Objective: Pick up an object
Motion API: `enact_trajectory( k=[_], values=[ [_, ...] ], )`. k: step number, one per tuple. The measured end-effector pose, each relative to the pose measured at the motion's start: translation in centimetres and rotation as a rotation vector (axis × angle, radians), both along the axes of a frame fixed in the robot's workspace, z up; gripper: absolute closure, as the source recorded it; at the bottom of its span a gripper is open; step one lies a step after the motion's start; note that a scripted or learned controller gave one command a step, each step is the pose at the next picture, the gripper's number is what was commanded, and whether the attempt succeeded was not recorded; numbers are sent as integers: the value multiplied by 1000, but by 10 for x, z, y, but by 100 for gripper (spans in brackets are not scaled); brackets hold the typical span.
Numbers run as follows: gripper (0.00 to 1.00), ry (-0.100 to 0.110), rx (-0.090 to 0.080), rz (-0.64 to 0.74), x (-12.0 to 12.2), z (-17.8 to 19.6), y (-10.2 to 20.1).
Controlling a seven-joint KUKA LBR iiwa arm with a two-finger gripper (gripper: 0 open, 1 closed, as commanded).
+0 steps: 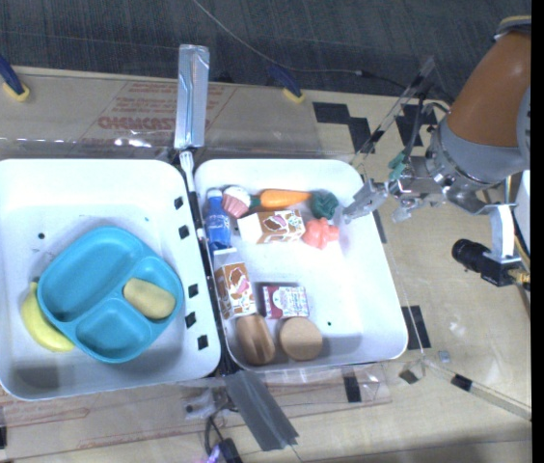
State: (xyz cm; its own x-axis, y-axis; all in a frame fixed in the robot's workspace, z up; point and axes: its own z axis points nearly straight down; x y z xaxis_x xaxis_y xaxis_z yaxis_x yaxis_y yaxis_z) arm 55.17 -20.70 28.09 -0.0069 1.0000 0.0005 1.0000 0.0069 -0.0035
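My gripper (357, 204) hangs over the right bin's (373, 287) upper right rim, next to a pink toy (318, 233) and the green top (325, 203) of an orange carrot (285, 199). Nothing shows in its grasp. Also in this bin are a white and brown carton (277, 227), a blue bottle (217, 226), a small cupcake (236, 201), a brown carton (236, 289), a maroon box (284, 300) and two bread rolls (253, 340) (301, 338).
The left bin (12, 210) holds a blue divided plate (98, 302) with a potato (149, 298) on it, and a banana (40, 322) tucked against the plate's left side. A metal bar (192, 95) stands behind the divide between the bins.
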Motion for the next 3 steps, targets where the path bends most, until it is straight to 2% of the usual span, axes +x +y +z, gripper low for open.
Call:
enact_trajectory(
  k=[1,2,3],
  values=[
    [0,6,1,2,-44,-137,-2],
    [0,3,2,-66,24,-184,16],
    [0,38,9,-28,73,-192,21]
  ],
)
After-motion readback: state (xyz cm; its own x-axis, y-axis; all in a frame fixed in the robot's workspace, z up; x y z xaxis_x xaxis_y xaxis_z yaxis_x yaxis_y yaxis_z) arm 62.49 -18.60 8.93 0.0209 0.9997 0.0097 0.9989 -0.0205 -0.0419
